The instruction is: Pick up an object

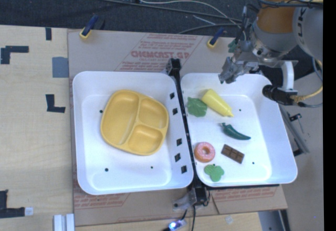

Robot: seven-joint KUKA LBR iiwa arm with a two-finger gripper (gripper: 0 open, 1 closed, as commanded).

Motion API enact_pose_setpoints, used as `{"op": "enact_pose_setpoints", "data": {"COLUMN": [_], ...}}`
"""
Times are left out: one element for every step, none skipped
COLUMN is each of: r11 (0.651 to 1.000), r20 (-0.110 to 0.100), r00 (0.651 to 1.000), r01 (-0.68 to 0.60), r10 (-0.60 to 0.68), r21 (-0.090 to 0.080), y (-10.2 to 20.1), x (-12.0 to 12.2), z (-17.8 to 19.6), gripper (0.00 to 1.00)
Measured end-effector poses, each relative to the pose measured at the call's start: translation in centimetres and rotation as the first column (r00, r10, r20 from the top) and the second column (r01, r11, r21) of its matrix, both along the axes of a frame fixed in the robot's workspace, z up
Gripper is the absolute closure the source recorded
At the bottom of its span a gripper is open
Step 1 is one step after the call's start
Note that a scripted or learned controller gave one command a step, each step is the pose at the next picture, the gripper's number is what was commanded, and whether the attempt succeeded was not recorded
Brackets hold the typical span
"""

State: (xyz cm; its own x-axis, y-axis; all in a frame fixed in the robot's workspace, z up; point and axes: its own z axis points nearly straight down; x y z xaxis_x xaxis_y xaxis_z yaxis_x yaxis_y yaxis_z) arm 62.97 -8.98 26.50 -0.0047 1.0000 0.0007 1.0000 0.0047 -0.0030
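End effector poised over the far edge of the right bin, nothing picked yet

The yellow corn [217, 103] lies just below and to the left of the end effector [229, 75], with a green leafy piece [197, 107] touching its left end; whether the end effector is wide or narrow I cannot tell. The dark green pepper [234, 131], chocolate bar [232, 153], pink donut [204, 151] and small green piece [214, 172] lie further toward the near rim. The likely failure, I judge: the tapered corn rolling aside, or the leaf getting nudged, or a descent striking the right bin [275, 119] wall
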Motion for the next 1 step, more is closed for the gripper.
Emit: {"op": "enact_pose_setpoints", "data": {"r11": [1.000], "r20": [0.000], "r00": [1.000], "r01": [0.000], "r10": [0.000], "r21": [0.000], "y": [4.37], "x": [-1.17], "z": [-0.68], "gripper": [1.00]}}
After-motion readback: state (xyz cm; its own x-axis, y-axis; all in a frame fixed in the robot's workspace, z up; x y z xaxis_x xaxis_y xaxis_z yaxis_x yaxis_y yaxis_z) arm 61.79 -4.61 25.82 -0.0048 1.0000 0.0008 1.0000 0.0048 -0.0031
